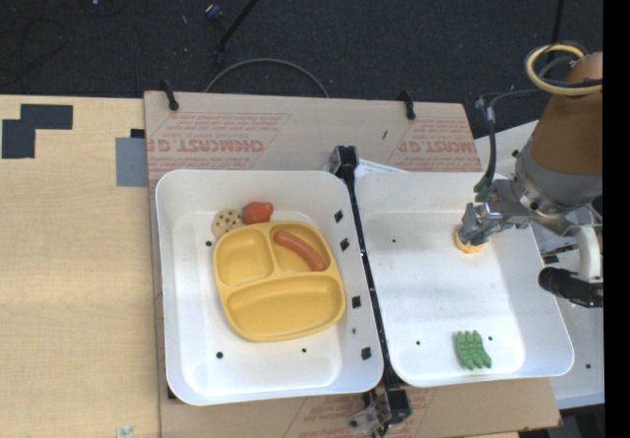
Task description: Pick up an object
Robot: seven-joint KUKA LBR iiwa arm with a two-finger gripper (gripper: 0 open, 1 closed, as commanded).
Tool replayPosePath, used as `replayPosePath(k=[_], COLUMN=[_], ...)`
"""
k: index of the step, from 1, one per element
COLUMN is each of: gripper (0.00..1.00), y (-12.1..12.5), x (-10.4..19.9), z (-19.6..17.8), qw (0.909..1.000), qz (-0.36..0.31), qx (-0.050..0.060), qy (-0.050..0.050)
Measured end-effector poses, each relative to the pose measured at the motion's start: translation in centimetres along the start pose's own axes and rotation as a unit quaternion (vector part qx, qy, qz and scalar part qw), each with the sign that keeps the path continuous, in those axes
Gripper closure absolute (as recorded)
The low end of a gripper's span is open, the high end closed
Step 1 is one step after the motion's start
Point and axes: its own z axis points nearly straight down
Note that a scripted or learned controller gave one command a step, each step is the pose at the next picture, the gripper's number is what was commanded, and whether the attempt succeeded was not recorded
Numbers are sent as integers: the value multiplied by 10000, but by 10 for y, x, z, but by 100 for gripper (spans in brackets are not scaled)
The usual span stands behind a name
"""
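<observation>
My gripper [474, 226] hangs low over the far right part of the right bin [433, 328]. A small yellow object [472, 244] lies right under its tip, partly hidden by it. A green ridged object [472, 349] rests near the front of the same bin. In the left bin [187, 328] sits a yellow divided tray [278, 300] with a hot dog [301, 249] in its upper right compartment. A red object [258, 213] and a cookie [225, 221] lie just behind the tray.
A black divider [356, 259] with clips runs between the two bins. Cardboard [276, 136] lies under both bins. The arm's orange band [573, 121] rises at the right edge, with cables around it.
</observation>
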Motion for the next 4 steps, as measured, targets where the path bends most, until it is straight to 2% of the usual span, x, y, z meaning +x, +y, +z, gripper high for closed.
replayPosePath(k=[1, 3, 4], gripper=[100, 100, 100], y=[0, -14, -24], x=[-2, 107, 158], z=[-42, -39, -22], qw=[10000, 10000, 10000], qz=[-3, -16, -18], qx=[4, 33, 38], qy=[0, 11, 10])
